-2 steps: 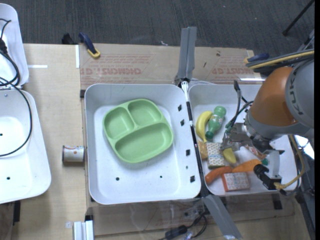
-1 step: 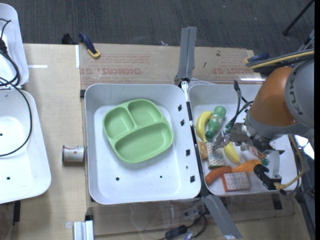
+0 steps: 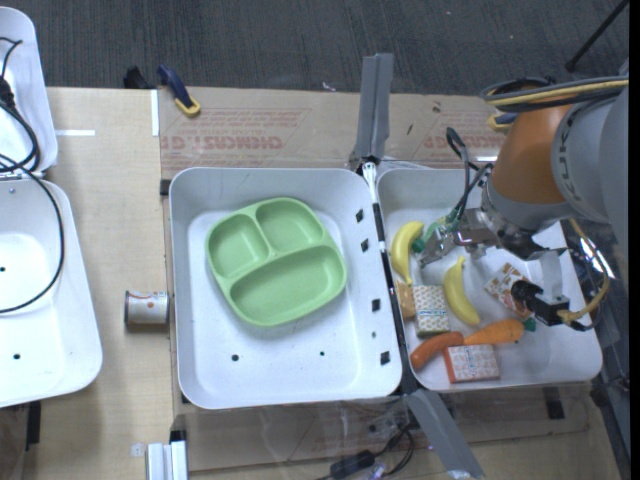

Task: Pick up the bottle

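The bottle [image 3: 430,246] is, as far as I can judge, the small pale, see-through thing with a touch of green at its top. It lies in the right bin [image 3: 560,356], in the far left part, not far from the wall shared with the other bin. It is small and partly covered, so this reading is not certain. Its long axis seems to run roughly from the far edge toward the near edge, leaning a little, but I cannot fix it.

The gripper [image 3: 453,240] hangs low over the same spot, with the bottle just off its left side, toward the shared wall. Whether the gripper is open, closed or gripping anything cannot be told here. The coming move turns on that small sideways offset. The arm likely needs to shift a little toward the shared wall and close across the bottle's narrow width.

A banana [image 3: 404,248] lies just beside the bottle, along the shared wall, and may get in the way. A second banana [image 3: 461,291] lies nearer the bin's middle, with a small box [image 3: 432,310] next to it. A carrot [image 3: 468,340] and a red box [image 3: 471,364] sit by the near edge. The left bin [image 3: 192,303] holds a green divided plate [image 3: 278,260].
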